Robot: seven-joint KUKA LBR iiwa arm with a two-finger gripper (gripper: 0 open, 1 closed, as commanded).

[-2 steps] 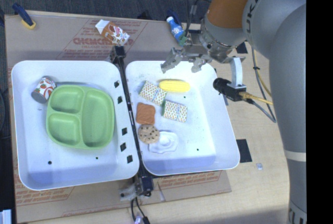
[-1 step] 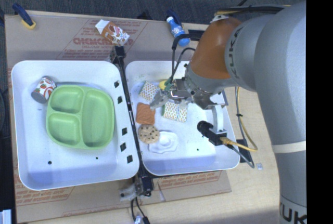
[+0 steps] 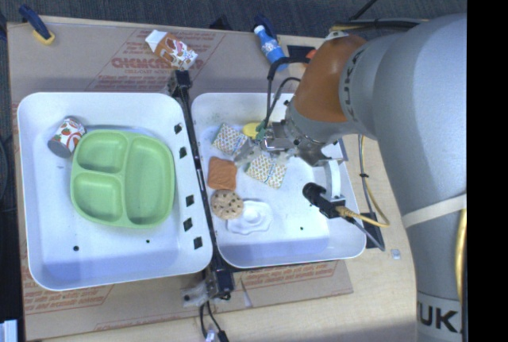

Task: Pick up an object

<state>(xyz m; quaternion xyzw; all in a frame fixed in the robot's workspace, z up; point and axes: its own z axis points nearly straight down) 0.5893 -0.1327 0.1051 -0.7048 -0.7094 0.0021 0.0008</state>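
Observation:
My gripper (image 3: 267, 145) hangs low over the back middle of the right bin (image 3: 317, 241), under the orange wrist band (image 3: 325, 82). It sits between two checkered waffle pieces, one (image 3: 228, 138) to its left and one (image 3: 267, 169) just in front of it. A small yellow piece (image 3: 252, 129) lies right behind it. Further to the front left lie a brown toast slice (image 3: 222, 173), a cookie (image 3: 226, 205) and a white fried egg (image 3: 252, 217). Whether anything is between the fingers is hidden by the wrist.
The left bin (image 3: 40, 197) holds a green divided plate (image 3: 123, 178) and a small can (image 3: 67, 135) at its back left. A snack packet (image 3: 171, 50) and a blue clamp (image 3: 270, 44) lie behind the bins. A black cable fitting (image 3: 319, 198) hangs by the arm.

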